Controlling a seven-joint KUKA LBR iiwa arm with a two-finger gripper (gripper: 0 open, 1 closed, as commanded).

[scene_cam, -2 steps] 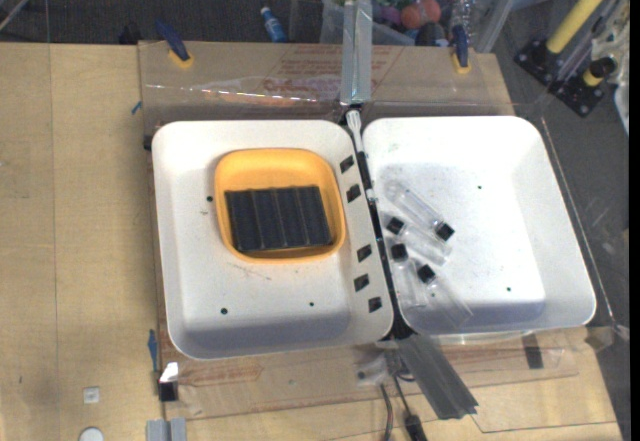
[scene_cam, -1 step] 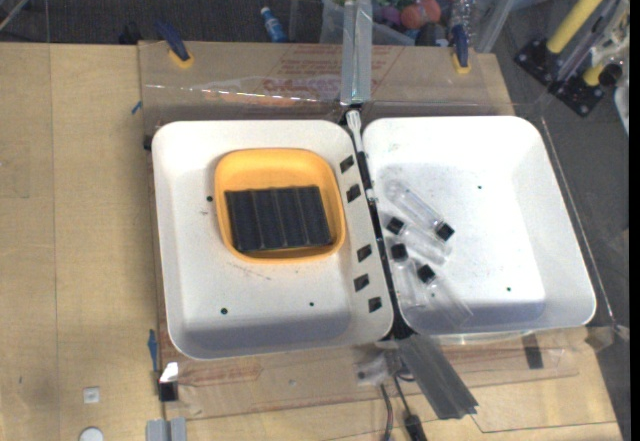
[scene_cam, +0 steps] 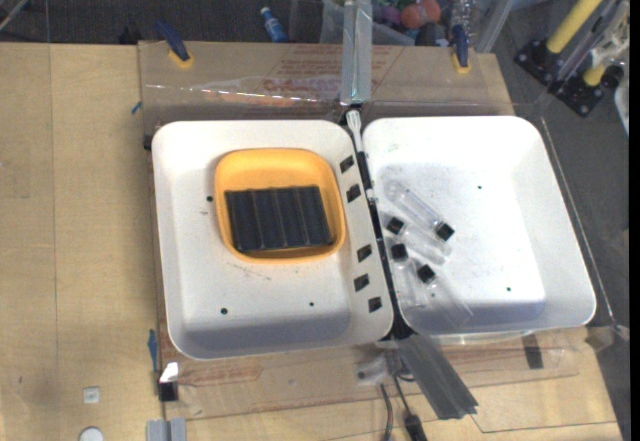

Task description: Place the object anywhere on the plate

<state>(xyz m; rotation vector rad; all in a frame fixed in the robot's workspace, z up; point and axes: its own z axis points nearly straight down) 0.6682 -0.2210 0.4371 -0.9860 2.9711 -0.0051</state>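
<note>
Orange plate (scene_cam: 232, 179) sat in the left bin (scene_cam: 180, 289) with a black ribbed block (scene_cam: 278, 219) on it. Clear plastic object with black caps (scene_cam: 418, 234) lay in the right bin (scene_cam: 520, 179), at 3 o'clock from the plate, long axis running 10-to-4. Claw state: can't tell.
</note>
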